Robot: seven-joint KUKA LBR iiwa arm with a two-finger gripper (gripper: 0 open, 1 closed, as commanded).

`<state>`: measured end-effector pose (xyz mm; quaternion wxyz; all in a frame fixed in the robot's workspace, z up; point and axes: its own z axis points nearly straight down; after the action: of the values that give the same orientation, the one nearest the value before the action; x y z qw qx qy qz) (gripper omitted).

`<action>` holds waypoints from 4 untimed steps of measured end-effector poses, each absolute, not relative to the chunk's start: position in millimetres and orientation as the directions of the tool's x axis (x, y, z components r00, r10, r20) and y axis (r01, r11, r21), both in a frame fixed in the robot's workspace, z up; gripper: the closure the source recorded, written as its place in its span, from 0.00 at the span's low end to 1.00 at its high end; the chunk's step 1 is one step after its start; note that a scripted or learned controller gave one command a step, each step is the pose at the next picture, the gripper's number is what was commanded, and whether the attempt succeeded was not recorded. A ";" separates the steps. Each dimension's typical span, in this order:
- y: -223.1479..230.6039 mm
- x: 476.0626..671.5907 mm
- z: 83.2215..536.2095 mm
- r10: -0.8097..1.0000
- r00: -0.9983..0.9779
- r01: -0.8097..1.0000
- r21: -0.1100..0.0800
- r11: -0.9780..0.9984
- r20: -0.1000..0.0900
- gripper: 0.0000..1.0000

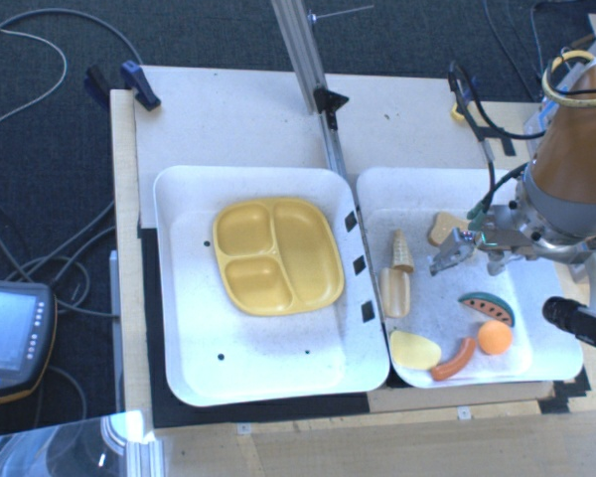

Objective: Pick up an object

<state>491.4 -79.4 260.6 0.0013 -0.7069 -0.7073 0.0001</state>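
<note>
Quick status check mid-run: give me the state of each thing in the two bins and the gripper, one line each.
gripper: over the right bin, nothing visible between its fingers
yellow divided plate: flat in the left bin, compartments bare
ice cream cone: lying in the right bin
watermelon slice: lying flat, right bin
orange ball: resting beside the sausage
sausage: lying at the bin's near edge
yellow piece: lying flat, near corner

Dark blue-grey carpet floor (60, 117) lay w/ loose grey cables (30, 43) across it. Pale wooden bench (228, 107) stood in the middle; grey-screened tablet w/ orange casing (10, 336) sat at left.
</note>
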 end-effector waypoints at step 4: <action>-82.9 488.2 90.0 1.000 0.000 1.000 -0.007 0.000 0.003 0.00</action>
<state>488.2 -82.9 90.0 0.0036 -0.7072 -0.7070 0.0015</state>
